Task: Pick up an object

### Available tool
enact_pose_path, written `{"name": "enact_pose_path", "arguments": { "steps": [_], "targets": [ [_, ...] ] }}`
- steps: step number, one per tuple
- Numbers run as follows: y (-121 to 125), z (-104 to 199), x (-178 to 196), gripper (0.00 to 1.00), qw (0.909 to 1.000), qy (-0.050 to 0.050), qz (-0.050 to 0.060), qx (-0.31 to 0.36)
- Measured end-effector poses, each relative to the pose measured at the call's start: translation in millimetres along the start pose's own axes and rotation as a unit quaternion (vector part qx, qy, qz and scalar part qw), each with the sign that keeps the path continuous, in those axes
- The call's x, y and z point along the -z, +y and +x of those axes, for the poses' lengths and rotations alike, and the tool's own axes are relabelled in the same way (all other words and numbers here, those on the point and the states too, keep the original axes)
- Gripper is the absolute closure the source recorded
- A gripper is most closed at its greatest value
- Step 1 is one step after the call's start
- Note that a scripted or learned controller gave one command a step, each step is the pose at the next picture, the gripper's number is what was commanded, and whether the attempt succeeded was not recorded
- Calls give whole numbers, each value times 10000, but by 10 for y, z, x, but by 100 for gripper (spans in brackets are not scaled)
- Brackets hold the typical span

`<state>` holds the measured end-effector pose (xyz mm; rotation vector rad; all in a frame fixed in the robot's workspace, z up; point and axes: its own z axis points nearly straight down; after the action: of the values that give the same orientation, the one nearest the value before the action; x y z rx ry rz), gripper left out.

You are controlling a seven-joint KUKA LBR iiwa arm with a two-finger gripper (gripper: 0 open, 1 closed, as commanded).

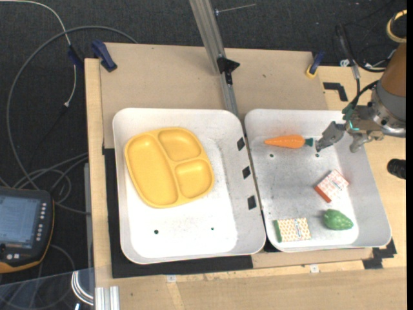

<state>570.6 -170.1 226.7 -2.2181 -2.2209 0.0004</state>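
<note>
Your gripper (342, 137) hangs over the upper right part of the right bin (284, 181), its two fingers spread wide apart with nothing between them. The left fingertip sits just beside the green leafy end of the toy carrot (285, 142), which lies flat and roughly level across the bin's upper part, its point toward the divider.

That carrot looks to be your nearest candidate. Judge it as light, rigid plastic with a smooth, tapering skin, so it may squirt out if you pinch near the tip; close across the thick middle, fingers square to its length.

Further down the same bin you have a small red-and-white carton (332, 185), a green lumpy toy vegetable (337, 220) and a flat patterned packet (292, 229); the packet looks hardest to get under. The left bin (181, 237) carries a yellow divided plate (169, 166), too broad for this claw.
</note>
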Motion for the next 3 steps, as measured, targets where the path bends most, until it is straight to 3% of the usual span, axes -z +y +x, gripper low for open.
{"name": "enact_pose_path", "arguments": {
  "steps": [1,3],
  "targets": [
    [0,0,0,0,10000,0,-1,-1],
    [28,-2,-1054,0,10000,3,21,-2]
  ]
}}
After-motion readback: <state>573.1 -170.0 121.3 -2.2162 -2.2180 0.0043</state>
